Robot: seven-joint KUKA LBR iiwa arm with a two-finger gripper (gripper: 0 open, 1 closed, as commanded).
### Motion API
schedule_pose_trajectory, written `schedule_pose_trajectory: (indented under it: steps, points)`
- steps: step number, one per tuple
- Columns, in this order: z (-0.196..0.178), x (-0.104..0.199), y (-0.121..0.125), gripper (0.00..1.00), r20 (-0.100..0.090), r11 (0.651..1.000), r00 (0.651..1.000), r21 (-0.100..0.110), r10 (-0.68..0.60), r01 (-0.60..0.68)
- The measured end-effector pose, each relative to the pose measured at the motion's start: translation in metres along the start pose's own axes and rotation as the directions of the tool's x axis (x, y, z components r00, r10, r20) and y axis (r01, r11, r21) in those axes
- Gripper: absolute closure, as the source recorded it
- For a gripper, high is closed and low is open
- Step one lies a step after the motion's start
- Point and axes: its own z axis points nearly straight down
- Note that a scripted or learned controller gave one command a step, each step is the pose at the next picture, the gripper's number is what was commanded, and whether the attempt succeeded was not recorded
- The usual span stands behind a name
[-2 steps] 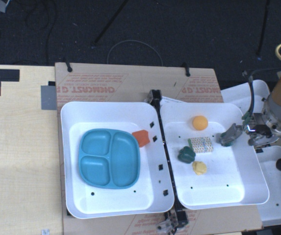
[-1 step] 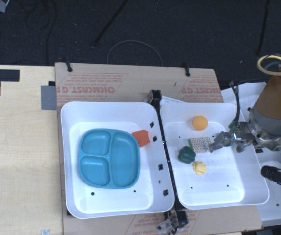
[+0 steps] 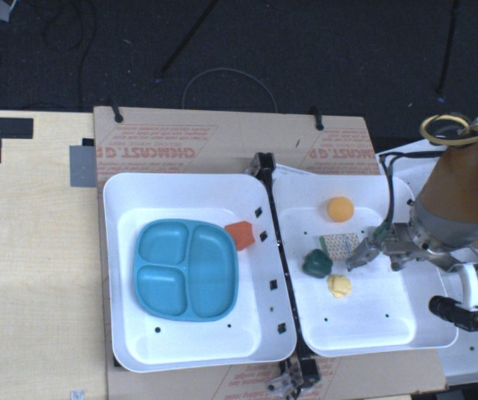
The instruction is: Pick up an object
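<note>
tool (image 3: 362, 257) grip unclear | beside green object (image 3: 317, 263), patterned card (image 3: 340, 244) (right bin (image 3: 393, 327))

Gripper (image 3: 364, 255) over right bin (image 3: 393, 327); beside green object (image 3: 317, 263).

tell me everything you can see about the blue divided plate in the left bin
The blue divided plate is a light blue, rounded-square dish, plastic by its look, with three compartments: one long section on its left and two on its right. It lies flat and upright on the floor of the left bin. An orange block sits against its upper right corner.
</note>
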Motion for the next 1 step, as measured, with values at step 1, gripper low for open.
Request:
schedule_pose_trajectory:
  steps: [1]
  points:
    - [0.0576, -0.0043, 0.0078, 0.00, 0.001, 1.000, 1.000, -0.003, 0.002, -0.002]
